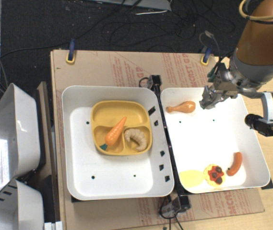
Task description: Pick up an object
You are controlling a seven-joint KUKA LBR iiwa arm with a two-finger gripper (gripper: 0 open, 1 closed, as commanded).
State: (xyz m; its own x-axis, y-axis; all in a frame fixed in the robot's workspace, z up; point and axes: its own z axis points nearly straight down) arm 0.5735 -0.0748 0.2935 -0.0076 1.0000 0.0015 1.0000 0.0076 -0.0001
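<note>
**Gripper poised over the right bin, beside the drumstick**

We start with the bench, a brown board with red lettering, clamped at its far edge by two yellow-handled clamps. On it sit the two white bins side by side: the left bin and the right bin, their inner walls meeting along a black strip in the middle.

We see the arm entering from the upper right, its orange band large in the corner above the grey wrist. Below it the gripper hangs over the far part of the right bin; we cannot tell whether it is spread or closed, as the dark tip is too small and blurred to read. We see nothing held in it.

In the left bin lies a yellow divided plate. In its compartments rest an orange carrot, lying at a slant, and a pale shrimp just beside it.

In the right bin, a tan drumstick lies on the floor just left of the gripper, near it but apart. Along the near edge lie a yellow slice, a small pizza piece with dark toppings touching it, and a red-orange sausage near the right corner.
</note>
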